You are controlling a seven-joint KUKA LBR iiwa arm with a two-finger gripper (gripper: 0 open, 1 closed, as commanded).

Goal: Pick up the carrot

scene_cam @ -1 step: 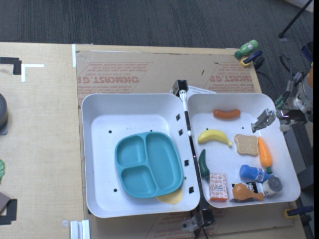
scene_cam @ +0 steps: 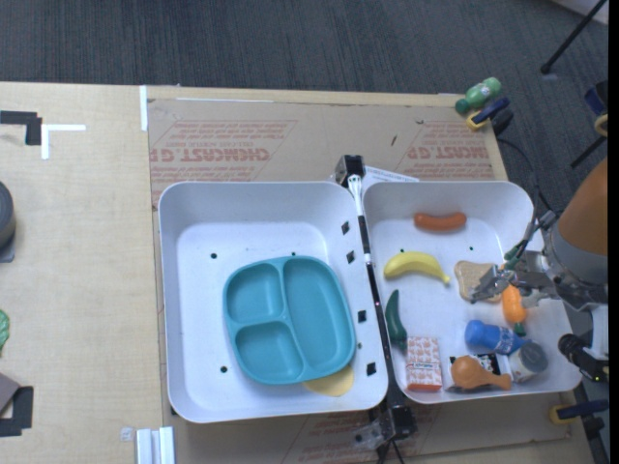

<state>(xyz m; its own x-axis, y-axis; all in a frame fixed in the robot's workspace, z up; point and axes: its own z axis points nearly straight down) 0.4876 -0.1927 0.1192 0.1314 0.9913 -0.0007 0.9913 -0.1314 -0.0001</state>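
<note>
In the camera view, a light wooden table (scene_cam: 77, 288) carries two shallow white bins side by side on a sheet of cardboard (scene_cam: 290, 143). The left bin (scene_cam: 189, 259) holds a teal divided plate (scene_cam: 288, 319), and a pale yellow flat thing (scene_cam: 331, 385) peeks out from under the plate's near edge.

The right bin (scene_cam: 387, 211) holds the toy food. An orange-red sausage (scene_cam: 440, 222) lies near the far wall. A yellow banana (scene_cam: 418, 265) lies nearer, toward the middle. A dark green pepper (scene_cam: 395, 319) lies along the left wall, and a small red and white carton (scene_cam: 423, 362) sits just to its right at the near side. A tan slice of bread (scene_cam: 472, 278) lies right of the banana.

The carrot (scene_cam: 513, 307) is in the right part of the right bin, a short orange piece standing nearly upright, just beyond a blue bottle-like thing (scene_cam: 491, 336). An orange drumstick-like thing (scene_cam: 474, 373) lies near the bin's near wall, with a grey and white can (scene_cam: 528, 358) just to its right.

The grey arm with its orange band (scene_cam: 588, 216) reaches in from the right. The pincer (scene_cam: 505, 286) hangs low over the bread and the carrot's far end, its dark fingers slightly spread. Whether a finger touches the carrot cannot be told; the carrot is not clearly between them.
</note>
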